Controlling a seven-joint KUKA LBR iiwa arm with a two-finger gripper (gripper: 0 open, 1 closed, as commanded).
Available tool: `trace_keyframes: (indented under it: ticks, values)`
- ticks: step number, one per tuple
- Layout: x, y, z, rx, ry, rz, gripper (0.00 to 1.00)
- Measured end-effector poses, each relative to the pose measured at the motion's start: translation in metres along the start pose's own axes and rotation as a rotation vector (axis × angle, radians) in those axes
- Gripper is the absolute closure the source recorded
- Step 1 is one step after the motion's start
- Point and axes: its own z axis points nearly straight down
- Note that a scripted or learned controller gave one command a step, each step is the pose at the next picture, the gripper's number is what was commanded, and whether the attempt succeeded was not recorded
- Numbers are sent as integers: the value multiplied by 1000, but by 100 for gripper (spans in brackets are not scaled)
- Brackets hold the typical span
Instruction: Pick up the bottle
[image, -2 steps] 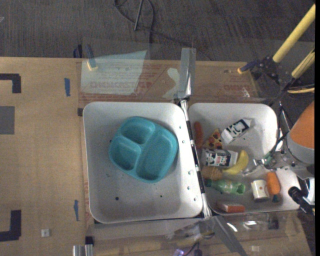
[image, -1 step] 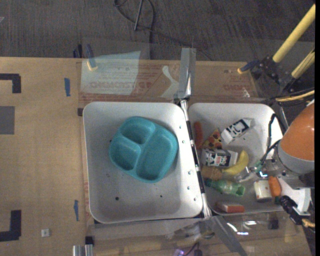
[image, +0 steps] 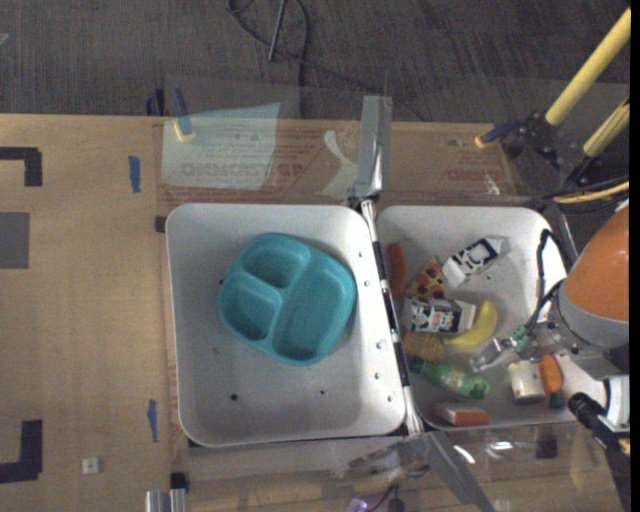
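Green is the colour to look for: the bottle (image: 452, 379) is green and see-through, and it lies on its side near the bottom of the right bin (image: 540, 222), in the lower right of the frame. A banana (image: 476, 327) sits just above it, a small milk carton (image: 437, 317) is up and to the left, and a flat red and white packet (image: 462, 413) lies just below. The gripper (image: 512, 345) is low over the right side of this bin, a bit up and to the right of the bottle, with the big orange and grey arm (image: 603, 285) behind it. I cannot tell if it is open or closed, because that spot is a jumble of shiny bits. I see nothing held in it. I think the arm is at the reaching step. To do it well, it should move left and down so it sits over the middle of the bottle, then turn to grab across the thin way, not along it. It must stay clear of the banana. The blue-green tray (image: 287, 298) in the left bin (image: 190, 320) is far from all this.
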Motion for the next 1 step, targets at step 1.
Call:
trace_keyframes:
  ticks: [1]
  values:
    - [44, 10, 9, -10, -9, 4, 0]
